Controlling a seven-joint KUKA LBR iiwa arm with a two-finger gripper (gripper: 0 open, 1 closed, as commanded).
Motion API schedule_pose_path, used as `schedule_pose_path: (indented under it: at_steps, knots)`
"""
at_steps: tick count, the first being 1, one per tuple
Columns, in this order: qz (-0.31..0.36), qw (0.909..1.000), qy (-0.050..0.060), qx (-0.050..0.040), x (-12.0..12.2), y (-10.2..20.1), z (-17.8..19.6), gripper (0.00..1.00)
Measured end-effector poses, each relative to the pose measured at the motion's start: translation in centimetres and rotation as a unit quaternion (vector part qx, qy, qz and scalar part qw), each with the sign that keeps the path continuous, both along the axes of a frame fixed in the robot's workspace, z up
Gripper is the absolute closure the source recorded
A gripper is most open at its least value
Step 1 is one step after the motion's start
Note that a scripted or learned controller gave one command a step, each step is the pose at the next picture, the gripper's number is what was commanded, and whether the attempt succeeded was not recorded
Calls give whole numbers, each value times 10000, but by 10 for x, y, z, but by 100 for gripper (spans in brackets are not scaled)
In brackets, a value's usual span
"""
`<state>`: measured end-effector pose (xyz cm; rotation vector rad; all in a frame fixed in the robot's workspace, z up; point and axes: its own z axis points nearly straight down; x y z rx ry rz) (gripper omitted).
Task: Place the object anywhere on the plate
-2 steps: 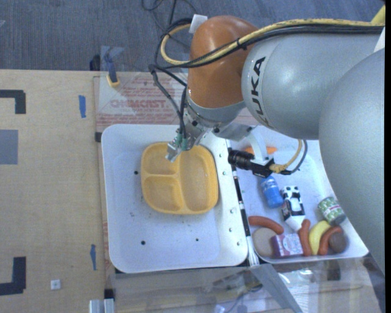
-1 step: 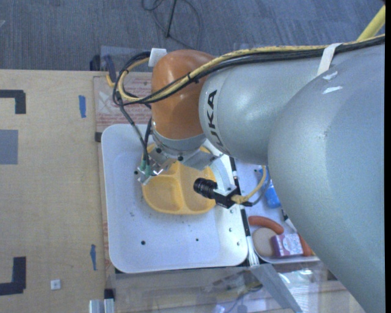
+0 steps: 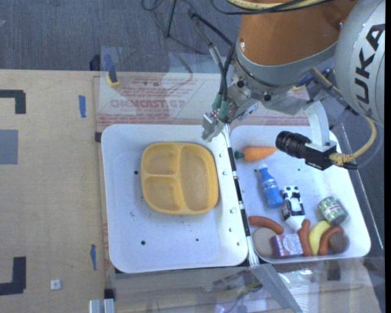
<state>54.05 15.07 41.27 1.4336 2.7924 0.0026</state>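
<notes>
- White shallow bins sit side by side on the bench, rims touching: left bin (image 3: 116, 244) and right bin (image 3: 361, 235).
- Nearest corner of the right bin holds a tight cluster: a purple packet (image 3: 286, 245) against a grey-brown round piece (image 3: 261, 240), a red sausage (image 3: 266, 224) above them, a yellow banana (image 3: 317, 235), and a brown-red piece (image 3: 336, 240) at the rim.
- Just behind the cluster are a green can (image 3: 332, 209) and a black-and-white bottle (image 3: 293, 205).
- A blue bottle (image 3: 267, 185) lies further back, near the divide.
- At the far end of that bin lies a carrot (image 3: 259, 153), pointing right.
- The left bin holds a yellow three-compartment plate (image 3: 180, 177), set flat toward its far half.
- Which item is the task's object cannot be told; every loose item lies in the right bin, apart from the plate.
- The gripper (image 3: 212, 127) hangs over the far end of the divide, just beyond the plate's far right corner; the carrot is the item nearest to it, to its right. Its state cannot be told, and nothing shows in its hold.
- A black camera unit (image 3: 302, 147) projects from the arm above the right bin.
- The bench is pale wood (image 3: 49, 183) with blue tape tabs (image 3: 82, 106); a printed board (image 3: 146, 101) lies under the bins.
- Grey carpet (image 3: 61, 30) and dark cables (image 3: 177, 18) lie beyond.
</notes>
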Motion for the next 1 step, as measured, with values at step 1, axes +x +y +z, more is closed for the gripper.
schedule_pose_path:
  at_steps: [1]
  knots:
    - [-843,9964,15,2,-20,38,-168,100]
